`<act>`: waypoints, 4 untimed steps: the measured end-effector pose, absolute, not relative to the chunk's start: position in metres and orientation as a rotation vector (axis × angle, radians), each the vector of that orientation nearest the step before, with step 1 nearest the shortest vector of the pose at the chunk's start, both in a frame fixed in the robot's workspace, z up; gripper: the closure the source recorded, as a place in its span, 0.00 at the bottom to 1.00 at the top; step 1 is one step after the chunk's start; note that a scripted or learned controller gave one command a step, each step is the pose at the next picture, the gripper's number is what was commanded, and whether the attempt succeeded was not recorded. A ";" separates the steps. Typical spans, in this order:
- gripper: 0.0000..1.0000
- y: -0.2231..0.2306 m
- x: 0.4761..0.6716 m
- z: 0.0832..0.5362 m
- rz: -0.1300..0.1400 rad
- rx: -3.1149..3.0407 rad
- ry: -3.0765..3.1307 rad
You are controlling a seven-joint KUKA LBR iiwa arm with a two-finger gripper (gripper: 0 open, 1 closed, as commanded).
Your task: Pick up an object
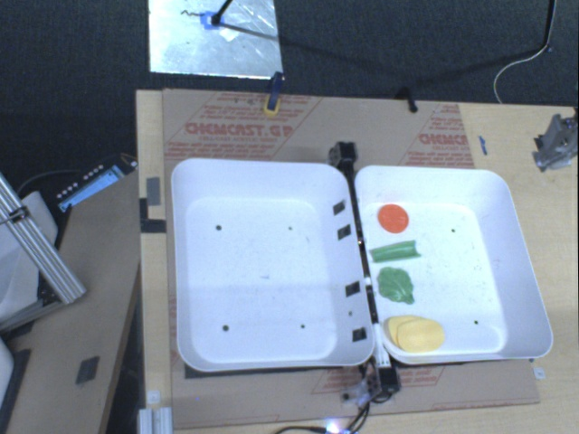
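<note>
the right bin [516, 242] holds, near to far, a yellow piece [416, 334], a green leafy piece [395, 284], a green bean [394, 251] and a red disc [393, 217], all left of and nearer than the tool [554, 143] by the surface's [380, 120] far right edge; whether its grip is apart or together, i cannot tell.

At the picture's right edge we see a grey metal part [555, 143] cut off, too little of it showing to name. A silver frame [32, 251] runs out of the left edge. Small parts and wires [366, 396] at the bottom blur together, and the blue clip [214, 20] on the foil sheet [214, 25] is too small to identify.
</note>
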State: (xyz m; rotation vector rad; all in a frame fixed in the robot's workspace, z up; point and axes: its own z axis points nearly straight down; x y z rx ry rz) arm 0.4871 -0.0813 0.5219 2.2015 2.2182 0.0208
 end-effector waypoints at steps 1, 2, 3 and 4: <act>1.00 -0.186 0.504 0.536 0.000 2.225 2.207; 1.00 -0.137 0.486 0.513 0.002 2.213 2.229; 1.00 -0.179 0.486 0.537 0.002 2.219 2.215; 1.00 -0.124 0.487 0.479 -0.001 2.213 2.233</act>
